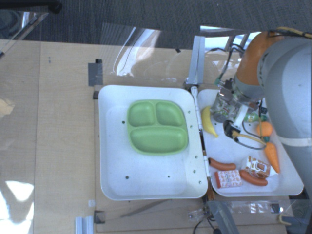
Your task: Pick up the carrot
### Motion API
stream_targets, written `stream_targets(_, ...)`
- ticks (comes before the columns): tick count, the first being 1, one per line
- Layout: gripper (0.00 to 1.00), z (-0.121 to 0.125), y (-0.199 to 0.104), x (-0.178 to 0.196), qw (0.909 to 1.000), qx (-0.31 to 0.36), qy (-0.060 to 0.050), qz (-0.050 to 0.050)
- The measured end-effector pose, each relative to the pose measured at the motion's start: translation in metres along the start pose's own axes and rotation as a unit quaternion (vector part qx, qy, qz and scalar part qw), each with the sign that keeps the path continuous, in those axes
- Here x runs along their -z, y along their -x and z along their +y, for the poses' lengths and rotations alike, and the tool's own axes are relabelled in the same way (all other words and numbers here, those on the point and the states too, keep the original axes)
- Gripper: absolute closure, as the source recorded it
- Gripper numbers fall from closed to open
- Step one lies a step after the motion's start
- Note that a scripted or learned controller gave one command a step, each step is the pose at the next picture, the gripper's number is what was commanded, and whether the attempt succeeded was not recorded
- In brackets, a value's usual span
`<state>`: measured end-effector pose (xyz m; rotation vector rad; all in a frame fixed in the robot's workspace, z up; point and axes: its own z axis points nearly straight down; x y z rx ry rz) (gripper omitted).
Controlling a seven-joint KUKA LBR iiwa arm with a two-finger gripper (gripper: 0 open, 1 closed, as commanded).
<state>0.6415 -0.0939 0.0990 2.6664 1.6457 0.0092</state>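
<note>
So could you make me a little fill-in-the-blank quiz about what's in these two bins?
The green divided plate lies in the ____ bin.
The banana is coloured ____.
The carrot lies in the ____ bin.
The arm's band above the wrist is ____.

Missing words: left; yellow; right; orange

nothing here can be read. two small packets in my right bin carry print: a red and white packet [228, 178] near the front edge, and a white and brown carton [257, 166] just beside it, but the markings on both are too small and blurred for me to make out a single letter or number. there is no legible label, brand or sign on the green divided plate [157, 126], on the white bins [112, 145] or on the bench [48, 130].
</note>
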Motion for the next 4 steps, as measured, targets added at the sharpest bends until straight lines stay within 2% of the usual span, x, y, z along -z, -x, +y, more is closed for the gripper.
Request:
stream_targets(1, 1.0, 0.012, 0.107, -0.011, 0.9999, -0.01, 0.0, 0.0)
stream_targets(2, 1.0, -0.011, 0.104, 0.142, 0.9965, 0.084, -0.001, 0.0)
stream_targets(3, 0.0, -0.011, 0.104, 0.141, 0.9965, 0.084, -0.001, 0.0)
stream_targets(4, 0.0, -0.067, 0.115, 0.009, 0.9929, 0.119, -0.004, 0.0)
